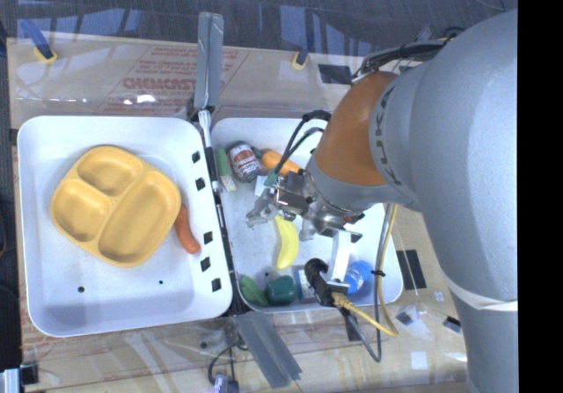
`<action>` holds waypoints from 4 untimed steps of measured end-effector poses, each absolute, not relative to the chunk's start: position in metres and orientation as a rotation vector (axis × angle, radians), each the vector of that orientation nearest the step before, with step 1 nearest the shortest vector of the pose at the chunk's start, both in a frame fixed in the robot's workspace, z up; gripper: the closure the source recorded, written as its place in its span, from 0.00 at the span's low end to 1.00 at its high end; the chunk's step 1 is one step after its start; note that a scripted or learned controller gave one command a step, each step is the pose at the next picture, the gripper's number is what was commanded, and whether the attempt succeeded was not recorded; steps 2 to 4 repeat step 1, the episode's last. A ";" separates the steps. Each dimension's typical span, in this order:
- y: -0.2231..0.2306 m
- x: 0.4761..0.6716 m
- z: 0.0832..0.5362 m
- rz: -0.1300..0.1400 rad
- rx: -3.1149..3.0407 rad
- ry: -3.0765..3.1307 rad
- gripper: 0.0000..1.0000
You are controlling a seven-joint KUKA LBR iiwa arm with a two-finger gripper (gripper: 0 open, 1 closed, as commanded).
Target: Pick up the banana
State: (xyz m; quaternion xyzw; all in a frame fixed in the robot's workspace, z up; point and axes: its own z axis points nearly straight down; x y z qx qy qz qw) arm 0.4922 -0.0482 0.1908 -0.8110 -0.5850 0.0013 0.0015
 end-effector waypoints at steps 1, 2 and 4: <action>-0.099 0.475 0.105 0.005 -2.502 -1.893 0.00; -0.099 0.475 0.105 0.005 -2.502 -1.893 0.00; -0.099 0.475 0.105 0.005 -2.502 -1.893 0.00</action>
